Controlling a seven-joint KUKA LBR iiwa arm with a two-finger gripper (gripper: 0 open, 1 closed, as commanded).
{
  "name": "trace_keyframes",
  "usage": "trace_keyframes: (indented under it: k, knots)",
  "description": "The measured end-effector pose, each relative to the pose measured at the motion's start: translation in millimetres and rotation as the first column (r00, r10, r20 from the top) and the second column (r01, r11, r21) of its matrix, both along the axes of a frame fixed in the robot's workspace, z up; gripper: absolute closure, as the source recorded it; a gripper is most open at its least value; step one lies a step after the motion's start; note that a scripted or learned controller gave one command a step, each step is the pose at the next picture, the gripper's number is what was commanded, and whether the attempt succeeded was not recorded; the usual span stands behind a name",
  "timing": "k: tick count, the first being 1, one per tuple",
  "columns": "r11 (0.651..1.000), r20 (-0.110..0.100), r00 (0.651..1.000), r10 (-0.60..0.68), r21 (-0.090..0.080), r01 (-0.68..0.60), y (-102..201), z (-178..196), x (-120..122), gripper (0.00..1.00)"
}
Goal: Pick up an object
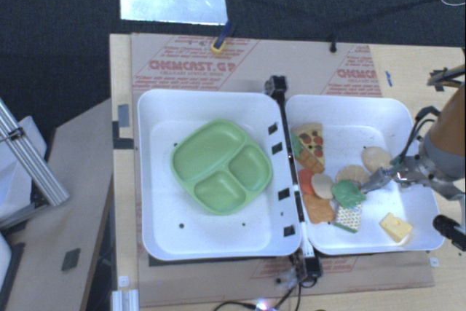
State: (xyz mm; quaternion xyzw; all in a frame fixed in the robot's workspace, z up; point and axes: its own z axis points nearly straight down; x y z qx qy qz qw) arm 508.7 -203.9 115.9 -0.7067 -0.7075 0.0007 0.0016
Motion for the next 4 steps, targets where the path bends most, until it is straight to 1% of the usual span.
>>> trace_keyframes:
  k: [1, 2, 3, 4]
  knots:
    - [1.000, 0.003, 1.000, 0.000, -0.001, 0.000, 0, -33, 0, 0.00]
    - [1.000, 0.007, 1.000, 0.000, -0.002, 0.000, 0, -21, 2, 1.00]
    - [1.000, 0.010, 1.000, 0.002, -0.004, -0.002, -3, 40, -3, 1.00]
    - [1.000, 0.012, 1.000, 0.003, -0.005, -0.003, -2, 103, 5, 1.00]
